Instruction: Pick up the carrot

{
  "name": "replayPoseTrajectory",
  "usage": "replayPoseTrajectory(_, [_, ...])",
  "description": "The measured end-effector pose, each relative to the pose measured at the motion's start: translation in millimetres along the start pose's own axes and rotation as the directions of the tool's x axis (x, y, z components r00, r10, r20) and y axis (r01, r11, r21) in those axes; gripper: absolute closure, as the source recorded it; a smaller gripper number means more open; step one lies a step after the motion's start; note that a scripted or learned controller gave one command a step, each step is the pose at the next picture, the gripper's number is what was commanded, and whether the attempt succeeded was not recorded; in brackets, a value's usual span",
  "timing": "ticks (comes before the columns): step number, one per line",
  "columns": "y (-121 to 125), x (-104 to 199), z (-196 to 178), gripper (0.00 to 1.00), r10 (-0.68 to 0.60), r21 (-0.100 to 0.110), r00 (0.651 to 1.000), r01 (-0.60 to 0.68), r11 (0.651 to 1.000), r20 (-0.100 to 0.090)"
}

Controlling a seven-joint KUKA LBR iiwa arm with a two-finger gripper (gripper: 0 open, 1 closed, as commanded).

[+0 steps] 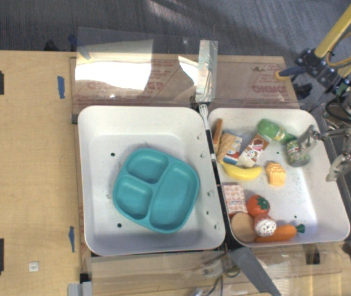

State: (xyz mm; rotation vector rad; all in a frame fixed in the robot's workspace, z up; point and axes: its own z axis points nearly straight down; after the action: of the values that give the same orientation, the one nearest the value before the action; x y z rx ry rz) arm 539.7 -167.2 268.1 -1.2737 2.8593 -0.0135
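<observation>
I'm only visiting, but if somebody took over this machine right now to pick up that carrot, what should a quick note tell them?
Gripper: at the right bin's far right side, beside a green can; nothing visibly held.
Carrot: lying at the right bin's near edge, touching a white speckled ball, below a tomato.
Teal plate: in the left bin.
Done: nothing visible yet.
Left: move over the carrot, grasp it, lift it.
</observation>
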Motion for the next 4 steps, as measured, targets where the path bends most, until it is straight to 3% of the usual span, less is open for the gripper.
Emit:
replayPoseTrajectory(1, [67.5,-10.0,129.9,0.0,0.014,-0.021,1.0,-0.014,1.0,-0.006])
replayPoseTrajectory(2, [25.7,-40.7,178.0,0.0,0.2,-0.004,0.98,-0.2,0.98,0.0])
replayPoseTrajectory(3, [-5.3,-56.7,178.9,0.0,0.085,-0.005,0.996,-0.085,0.996,0.0])
replayPoseTrajectory(4, [-11.0,-60.4,179.3,0.0,0.367,-0.006,0.93,-0.367,0.93,-0.001])
